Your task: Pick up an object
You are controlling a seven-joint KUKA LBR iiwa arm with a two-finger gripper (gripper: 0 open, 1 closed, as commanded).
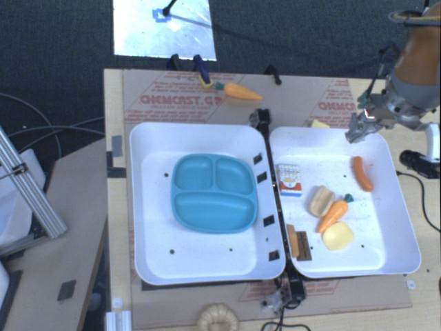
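Dark blue-grey carpet covers the floor on the far side and left. A pale, glossy square sheet lies on it at the far side, catching light. Wooden bench top, cardboard underlay printed in red. Aluminium frame rail at left, black cables trailing nearby

Pincer hovers above right bin's far rim.
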